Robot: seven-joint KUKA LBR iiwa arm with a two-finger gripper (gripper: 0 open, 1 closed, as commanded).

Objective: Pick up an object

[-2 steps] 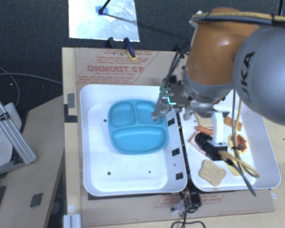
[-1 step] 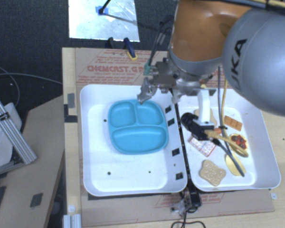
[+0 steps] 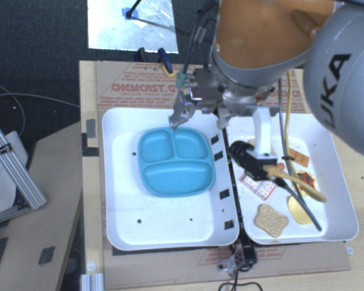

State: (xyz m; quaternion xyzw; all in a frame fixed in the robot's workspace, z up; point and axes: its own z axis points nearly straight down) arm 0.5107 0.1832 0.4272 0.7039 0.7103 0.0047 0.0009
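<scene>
The arm reaches in from the right and the gripper [image 3: 197, 125] hangs low over the far side of the left bin [image 3: 118, 180], right above the far rim of a blue divided plate [image 3: 175, 162]. The fingers [image 3: 175, 121] look spread apart with nothing between them, one tip at the plate's far left corner and the other toward its far right corner. I judge the step in hand to be the approach, with no grasp made. The plate lies flat on the bin floor, a little right of the bin's middle, with its right edge near the wall shared with the right bin [image 3: 346, 217]. It is a rounded rectangle whose long axis runs roughly left to right across the view, tilted slightly. The two small compartments face the far side under the gripper and the one large compartment faces the near side. Since the plate is wide and shallow, the next move probably calls for coming down so the tips pinch its raised far rim rather than span the whole body, then closing and lifting straight up. A flat plate may well slip or tip in such a pinch. In the right bin, a round cracker [image 3: 272, 220] and a yellow disc [image 3: 300, 211] lie well apart from the gripper
</scene>
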